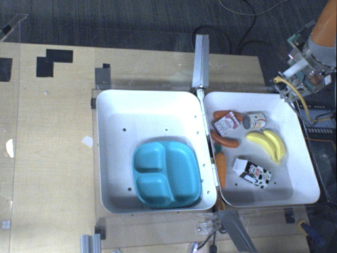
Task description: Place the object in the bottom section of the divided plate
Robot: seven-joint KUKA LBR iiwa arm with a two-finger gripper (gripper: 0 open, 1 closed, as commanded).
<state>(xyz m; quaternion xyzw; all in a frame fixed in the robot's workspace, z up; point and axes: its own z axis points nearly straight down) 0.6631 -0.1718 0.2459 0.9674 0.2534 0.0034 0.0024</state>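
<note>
**A:** What is lying at the far left?

**B:** The wooden bench [47, 157] is stretching out there, carrying a few black marks along its top edge. Next to it the left bin [113, 120] is sitting with the blue divided plate [167, 174] lying in its lower half. The plate is showing three sections, two smaller ones stacked on its left side and one long one on its right, and nothing is lying in any of them.

**A:** And moving across the metal divider?

**B:** The right bin [295, 188] is holding everything else. An orange carrot [220, 168] is lying along its left wall. Above that, two sausages [225, 139] are lying with a red-and-white packet [227, 124] resting on top of them. Just beside those, a small can [255, 121] is lying on its side. Below the can a banana [268, 143] is curving downward, and near the bin's lower middle a black-and-white carton [253, 173] is lying flat, apart from the banana.

**A:** Where is the arm?

**B:** It is hanging at the upper right, its orange band [323, 28] showing, with the gripper [290, 83] hovering over the right bin's top right corner. It is gripping none of the objects; I cannot tell how its jaws are standing.
</note>
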